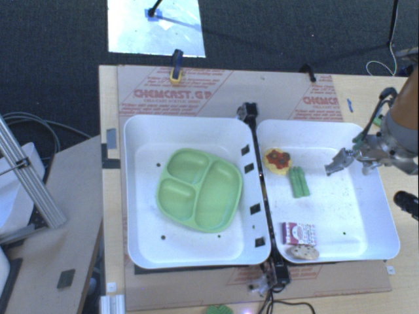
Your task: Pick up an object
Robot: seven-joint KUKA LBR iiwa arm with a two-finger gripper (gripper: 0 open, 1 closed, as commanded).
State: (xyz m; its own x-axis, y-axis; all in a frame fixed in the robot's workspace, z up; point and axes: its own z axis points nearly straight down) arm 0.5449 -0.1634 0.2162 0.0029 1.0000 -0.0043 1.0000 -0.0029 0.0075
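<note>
The right bin (373,241) holds a yellow round toy with red topping (277,160), a green stick-shaped piece (299,182), a red and white small carton (299,233) and a brown cookie (303,252). My gripper (352,163) hangs over the right half of this bin, to the right of the green piece and apart from it. It is open, and nothing sits between its fingers (336,162).
A green divided plate (198,190) lies in the left bin (141,149). A black divider with clips (255,188) runs between the bins. A yellow clamp (175,76) sits on the cardboard at the back, and a metal rail (26,175) stands at the left.
</note>
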